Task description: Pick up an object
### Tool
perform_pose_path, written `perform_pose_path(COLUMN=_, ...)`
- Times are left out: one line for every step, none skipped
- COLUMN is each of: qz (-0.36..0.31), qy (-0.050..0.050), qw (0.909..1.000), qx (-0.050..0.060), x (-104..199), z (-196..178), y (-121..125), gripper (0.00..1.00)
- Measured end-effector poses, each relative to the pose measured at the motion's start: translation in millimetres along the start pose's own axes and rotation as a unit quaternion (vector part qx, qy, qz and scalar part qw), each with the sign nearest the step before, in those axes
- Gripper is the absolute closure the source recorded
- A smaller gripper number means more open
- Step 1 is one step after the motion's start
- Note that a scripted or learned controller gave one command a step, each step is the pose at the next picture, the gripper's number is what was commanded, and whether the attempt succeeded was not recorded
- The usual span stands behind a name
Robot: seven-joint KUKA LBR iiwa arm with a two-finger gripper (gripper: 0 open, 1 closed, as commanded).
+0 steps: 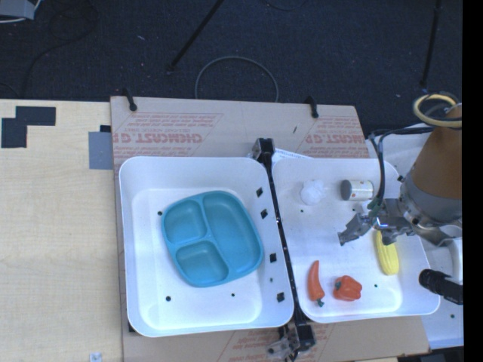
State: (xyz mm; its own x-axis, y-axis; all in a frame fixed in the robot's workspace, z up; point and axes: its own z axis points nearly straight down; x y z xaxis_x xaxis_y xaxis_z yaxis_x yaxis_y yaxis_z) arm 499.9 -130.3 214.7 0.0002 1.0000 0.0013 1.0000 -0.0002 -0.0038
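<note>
Yellow corn cob [388,253] lies just right of the claw [361,228], whose fingers stand apart, gripping nothing.

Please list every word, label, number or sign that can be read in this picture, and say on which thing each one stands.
Red print on the brown board behind the left bin, seen upside down: the letters look like "CHEMCAST GP", but they are blurred, so this is uncertain.
The same red print on the board behind the right bin, near: too blurred to read with confidence.
Red print on the board's front edge: too blurred to read.
</note>
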Motion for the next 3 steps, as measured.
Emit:
perform_pose_path(qz=0.0, qy=0.001, qw=1.0, qx=0.002, x=7, z=49, y=6, gripper=0.0)
perform_pose_path(qz=0.0, qy=0.001, qw=1.0, qx=0.003, x=18, z=100, y=1, gripper=0.0)
perform_pose_path(qz=0.001, qy=0.0, qw=1.0, qx=0.0, x=19, z=128, y=1, gripper=0.0)
